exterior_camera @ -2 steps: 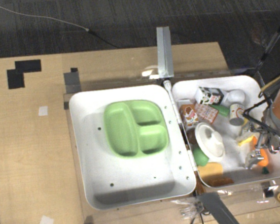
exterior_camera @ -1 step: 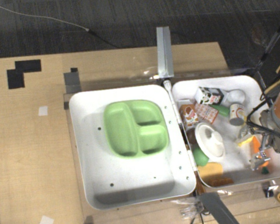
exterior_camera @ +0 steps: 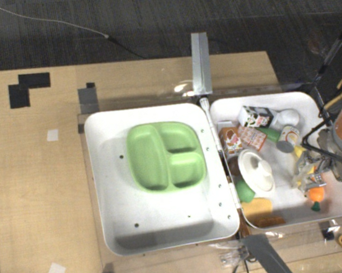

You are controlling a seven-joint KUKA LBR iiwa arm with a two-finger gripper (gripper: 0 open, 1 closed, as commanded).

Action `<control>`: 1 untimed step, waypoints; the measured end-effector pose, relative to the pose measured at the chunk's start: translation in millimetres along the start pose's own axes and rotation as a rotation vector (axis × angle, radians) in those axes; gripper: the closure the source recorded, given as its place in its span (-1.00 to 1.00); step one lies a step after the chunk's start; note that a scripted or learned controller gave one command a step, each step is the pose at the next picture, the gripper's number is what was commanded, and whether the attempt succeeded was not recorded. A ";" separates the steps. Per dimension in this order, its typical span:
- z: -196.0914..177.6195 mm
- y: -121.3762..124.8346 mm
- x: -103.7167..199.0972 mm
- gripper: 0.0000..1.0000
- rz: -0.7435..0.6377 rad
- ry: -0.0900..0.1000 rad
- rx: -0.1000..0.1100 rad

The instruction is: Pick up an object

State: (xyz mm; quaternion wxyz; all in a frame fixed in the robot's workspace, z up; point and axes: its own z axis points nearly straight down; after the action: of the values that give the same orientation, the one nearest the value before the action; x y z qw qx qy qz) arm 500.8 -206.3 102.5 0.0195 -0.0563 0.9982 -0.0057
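Gripper [exterior_camera: 308,174] low near right bin [exterior_camera: 340,207] far-right wall amid clutter, beside orange toy [exterior_camera: 316,194]; finger state unclear; green tray [exterior_camera: 164,155] fills left bin [exterior_camera: 118,233].

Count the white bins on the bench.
2: the left bin holds a green divided tray; the right bin holds the clutter.

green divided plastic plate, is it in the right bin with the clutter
No, the green divided plastic plate lies alone in the left white bin.
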 end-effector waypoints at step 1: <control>-134.6 -6.2 -51.2 1.00 -0.168 0.027 -0.013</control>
State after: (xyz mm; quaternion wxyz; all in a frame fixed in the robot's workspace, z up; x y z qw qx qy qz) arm 547.0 -205.4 239.1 0.0049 -0.1400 0.9901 -0.0014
